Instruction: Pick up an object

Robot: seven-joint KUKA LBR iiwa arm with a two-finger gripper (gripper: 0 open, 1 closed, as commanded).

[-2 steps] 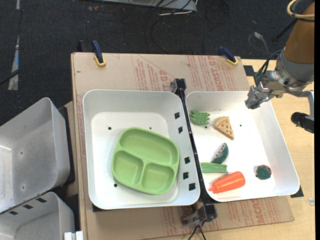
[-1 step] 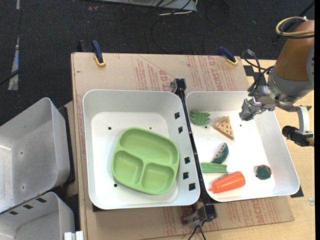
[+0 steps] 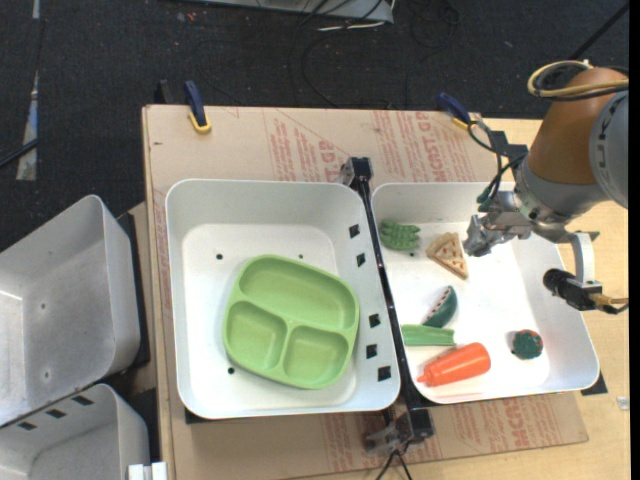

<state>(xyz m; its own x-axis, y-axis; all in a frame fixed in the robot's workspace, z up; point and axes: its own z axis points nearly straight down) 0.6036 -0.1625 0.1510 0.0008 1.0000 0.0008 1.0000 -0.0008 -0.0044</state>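
I count two white bins side by side. The left bin [image 3: 190, 218] holds one green divided plate [image 3: 290, 321]. The right bin [image 3: 570, 368] holds six toys: a green leafy piece [image 3: 399, 235], a pizza slice [image 3: 449, 254], a watermelon wedge [image 3: 441, 307], a green bean pod [image 3: 427, 336], an orange carrot [image 3: 456, 364] and a small dark round fruit [image 3: 527, 344]. My gripper [image 3: 478, 238] hangs just right of the pizza slice; I cannot tell how its jaws stand.
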